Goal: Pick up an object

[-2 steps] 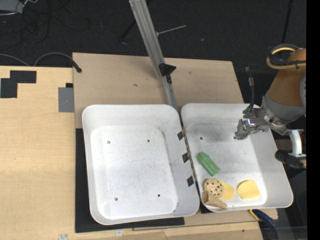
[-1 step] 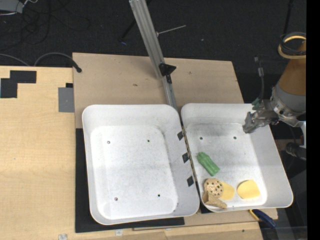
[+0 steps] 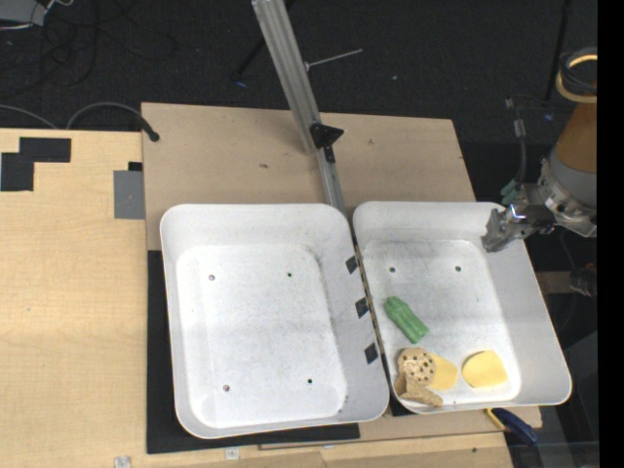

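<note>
Plastic bins sit side by side on the bench: a shallow white left bin (image 3: 258, 320) with rounded corners and a speckled, scuffed floor, and a matching shallow white right bin (image 3: 448, 261) joined to it along a seam with small black clips (image 3: 362, 306).

Near the front of the right bin lie four small things. A green, stubby cylindrical piece (image 3: 406, 319) with a slightly ribbed look rests at a slant just beside the seam. Below it, a tan cookie-shaped disc with dark spots (image 3: 416, 365) touches a flat yellow round piece (image 3: 441, 372), and a ragged tan scrap (image 3: 421, 394) lies against the front wall. A pale yellow rounded lump (image 3: 484, 370) sits a little apart to their right.

The grey metal gripper (image 3: 499, 234) hangs over the right bin's back right corner, well apart from all four objects, beneath the arm's orange band (image 3: 575, 139). Nothing is visible between its fingers; how far they stand apart cannot be told.

A ribbed aluminium rail (image 3: 292, 86) slants across the brown board behind the bins.
</note>
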`<state>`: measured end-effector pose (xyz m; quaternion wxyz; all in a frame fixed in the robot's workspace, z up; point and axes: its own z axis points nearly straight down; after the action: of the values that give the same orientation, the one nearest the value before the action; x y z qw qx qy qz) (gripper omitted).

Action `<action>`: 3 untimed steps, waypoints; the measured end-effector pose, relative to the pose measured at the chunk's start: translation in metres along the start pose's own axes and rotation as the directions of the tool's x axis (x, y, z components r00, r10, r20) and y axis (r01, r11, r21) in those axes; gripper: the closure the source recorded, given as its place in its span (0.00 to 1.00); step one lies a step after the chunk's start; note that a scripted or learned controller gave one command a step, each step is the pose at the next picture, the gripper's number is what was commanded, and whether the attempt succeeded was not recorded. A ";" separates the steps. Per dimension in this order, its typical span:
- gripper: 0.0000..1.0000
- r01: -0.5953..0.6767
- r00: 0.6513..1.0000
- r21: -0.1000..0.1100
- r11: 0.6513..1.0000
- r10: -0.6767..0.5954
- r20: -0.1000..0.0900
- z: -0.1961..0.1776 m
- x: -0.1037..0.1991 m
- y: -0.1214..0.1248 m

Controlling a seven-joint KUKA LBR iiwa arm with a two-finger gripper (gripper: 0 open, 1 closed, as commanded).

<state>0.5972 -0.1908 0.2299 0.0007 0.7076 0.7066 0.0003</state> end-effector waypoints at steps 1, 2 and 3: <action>1.00 0.005 1.000 0.004 1.000 -0.005 -0.003 0.001 0.051 0.000; 1.00 0.005 1.000 0.006 1.000 -0.005 -0.003 0.010 0.097 0.008; 1.00 0.006 1.000 0.003 1.000 -0.006 -0.003 0.003 0.153 0.012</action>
<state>0.6099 -0.0380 0.2273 -0.0017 0.7053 0.7089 0.0003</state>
